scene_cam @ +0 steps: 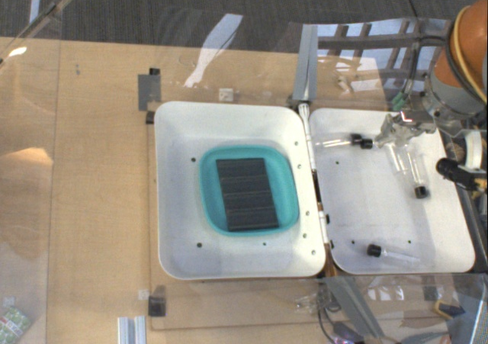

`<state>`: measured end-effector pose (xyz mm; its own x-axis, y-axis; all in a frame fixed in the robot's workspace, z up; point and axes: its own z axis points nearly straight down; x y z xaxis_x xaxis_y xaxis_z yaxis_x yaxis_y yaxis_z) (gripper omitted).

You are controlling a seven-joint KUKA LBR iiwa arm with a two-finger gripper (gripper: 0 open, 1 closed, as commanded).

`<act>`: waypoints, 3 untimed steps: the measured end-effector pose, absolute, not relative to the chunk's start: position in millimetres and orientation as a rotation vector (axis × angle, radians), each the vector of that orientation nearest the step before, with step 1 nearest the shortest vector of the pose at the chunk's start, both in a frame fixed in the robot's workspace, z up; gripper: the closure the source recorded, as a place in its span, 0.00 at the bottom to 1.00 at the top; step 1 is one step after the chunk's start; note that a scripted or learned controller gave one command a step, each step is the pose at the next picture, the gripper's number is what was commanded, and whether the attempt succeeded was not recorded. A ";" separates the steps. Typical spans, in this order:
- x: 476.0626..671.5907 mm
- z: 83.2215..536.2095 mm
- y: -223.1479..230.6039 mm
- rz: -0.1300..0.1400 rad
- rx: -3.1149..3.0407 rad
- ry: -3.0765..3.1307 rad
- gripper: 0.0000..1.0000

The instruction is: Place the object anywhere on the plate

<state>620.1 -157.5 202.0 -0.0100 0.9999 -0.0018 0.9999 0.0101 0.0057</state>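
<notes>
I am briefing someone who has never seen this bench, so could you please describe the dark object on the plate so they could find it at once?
Start at the left white bin, the one farther from the arm. In its middle sits a teal plate with rounded corners, and the dark grey ribbed slab lies flat on it. Nothing else is rectangular and dark; the neighbouring bin's items are small and clear with black tips.

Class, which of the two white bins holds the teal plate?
The left bin holds the teal plate, with a dark slab on it; the right bin has none.
</notes>
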 end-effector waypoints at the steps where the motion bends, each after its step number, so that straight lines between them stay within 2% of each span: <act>1: 568.2 138.2 -83.2 0.004 2.127 2.310 1.00; 2: 536.7 185.4 -12.7 0.007 2.201 2.237 1.00; 3: 536.6 185.4 -13.1 0.007 2.202 2.236 0.00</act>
